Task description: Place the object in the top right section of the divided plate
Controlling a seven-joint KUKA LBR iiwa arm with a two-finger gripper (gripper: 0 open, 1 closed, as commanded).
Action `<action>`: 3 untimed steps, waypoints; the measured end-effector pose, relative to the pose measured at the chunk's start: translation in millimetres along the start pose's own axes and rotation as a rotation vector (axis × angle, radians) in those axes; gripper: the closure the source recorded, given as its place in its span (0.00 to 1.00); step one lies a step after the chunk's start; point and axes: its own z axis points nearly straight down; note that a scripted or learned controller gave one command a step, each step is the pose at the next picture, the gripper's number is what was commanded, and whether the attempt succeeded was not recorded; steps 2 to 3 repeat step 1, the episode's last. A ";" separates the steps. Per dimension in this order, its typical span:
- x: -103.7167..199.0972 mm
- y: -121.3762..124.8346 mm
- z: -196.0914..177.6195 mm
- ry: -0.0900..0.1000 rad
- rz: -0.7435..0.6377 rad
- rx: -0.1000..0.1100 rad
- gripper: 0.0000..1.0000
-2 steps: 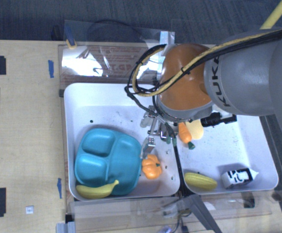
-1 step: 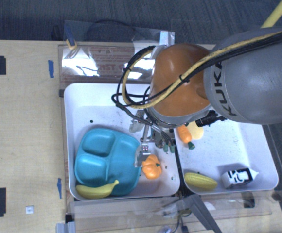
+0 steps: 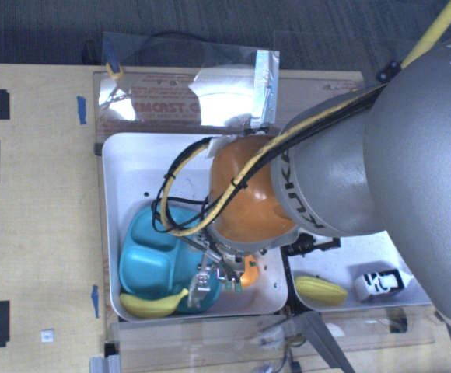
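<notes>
From the overhead camera view, my gripper [image 3: 210, 280] hangs low over the left bin [image 3: 124, 162], at the right edge of the blue divided plate [image 3: 152, 259]. A small orange object [image 3: 249, 272] sits just right of it; whether I hold it, I cannot tell.

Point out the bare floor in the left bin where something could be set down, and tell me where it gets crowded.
Left bin: bare floor along its upper left, between the back wall and the blue divided plate. It is crowded at the near edge, where a banana, the gripper and a small orange object sit close beside the plate.
</notes>
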 end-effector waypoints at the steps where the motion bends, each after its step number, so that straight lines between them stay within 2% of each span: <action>1: -54.6 -51.4 24.9 -0.027 -0.187 -0.015 0.00; 3: -54.6 -51.4 24.9 -0.027 -0.187 -0.015 0.00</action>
